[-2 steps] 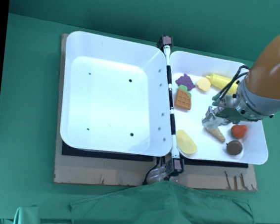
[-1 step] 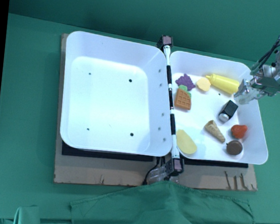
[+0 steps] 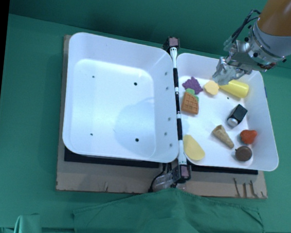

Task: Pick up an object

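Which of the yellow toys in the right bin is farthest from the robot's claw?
The flat yellow piece at the bin's near left edge, beside the divider. The yellow block and small yellow lump both lie right by the gripper.

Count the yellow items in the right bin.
3: a yellow cylinder beside the gripper, a small yellow piece left of it, and a yellow oval at the bin's near-left corner. The gripper may hide more.
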Robot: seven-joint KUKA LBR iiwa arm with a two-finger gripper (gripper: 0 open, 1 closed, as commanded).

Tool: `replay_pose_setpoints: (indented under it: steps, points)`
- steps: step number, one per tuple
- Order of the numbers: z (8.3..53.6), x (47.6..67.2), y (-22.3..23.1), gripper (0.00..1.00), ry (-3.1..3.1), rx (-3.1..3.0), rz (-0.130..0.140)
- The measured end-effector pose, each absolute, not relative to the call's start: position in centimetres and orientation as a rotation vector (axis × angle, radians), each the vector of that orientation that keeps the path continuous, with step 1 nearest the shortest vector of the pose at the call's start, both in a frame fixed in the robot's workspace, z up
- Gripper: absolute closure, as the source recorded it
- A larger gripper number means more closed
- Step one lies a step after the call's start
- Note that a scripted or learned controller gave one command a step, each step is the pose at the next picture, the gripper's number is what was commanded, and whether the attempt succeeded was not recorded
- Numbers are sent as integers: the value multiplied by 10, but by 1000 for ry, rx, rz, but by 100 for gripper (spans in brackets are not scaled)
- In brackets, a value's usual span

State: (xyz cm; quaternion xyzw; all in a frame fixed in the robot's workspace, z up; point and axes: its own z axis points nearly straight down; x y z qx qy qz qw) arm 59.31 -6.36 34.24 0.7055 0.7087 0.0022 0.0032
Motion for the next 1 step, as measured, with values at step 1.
replay_pose_setpoints:
  steps: [1]
  points:
    - [356,494,-95,100,2211,2231,1]
